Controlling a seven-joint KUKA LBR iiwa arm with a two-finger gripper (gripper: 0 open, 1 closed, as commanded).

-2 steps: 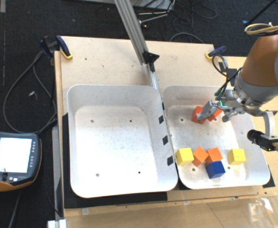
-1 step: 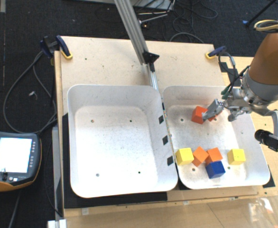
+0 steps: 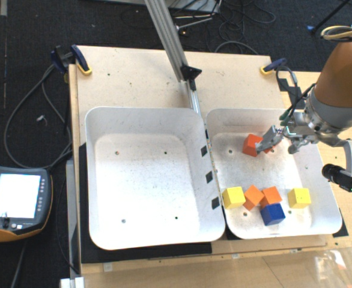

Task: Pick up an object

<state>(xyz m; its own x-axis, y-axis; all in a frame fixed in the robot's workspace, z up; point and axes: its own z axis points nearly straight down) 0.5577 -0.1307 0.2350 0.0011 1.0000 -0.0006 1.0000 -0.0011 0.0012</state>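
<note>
Gripper (image 3: 266, 144) seems to pinch the orange cube (image 3: 251, 144) behind the block cluster (image 3: 266, 201), so lifting straight up, slowly, should keep it from slipping.

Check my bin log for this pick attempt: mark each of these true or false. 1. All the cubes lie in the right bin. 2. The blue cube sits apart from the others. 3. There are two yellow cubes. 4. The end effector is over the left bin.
1. True: every cube is in the right bin.
2. False: the blue cube touches an orange cube.
3. True: one yellow cube, another.
4. False: the end effector is over the right bin, at an orange-red cube.
</note>
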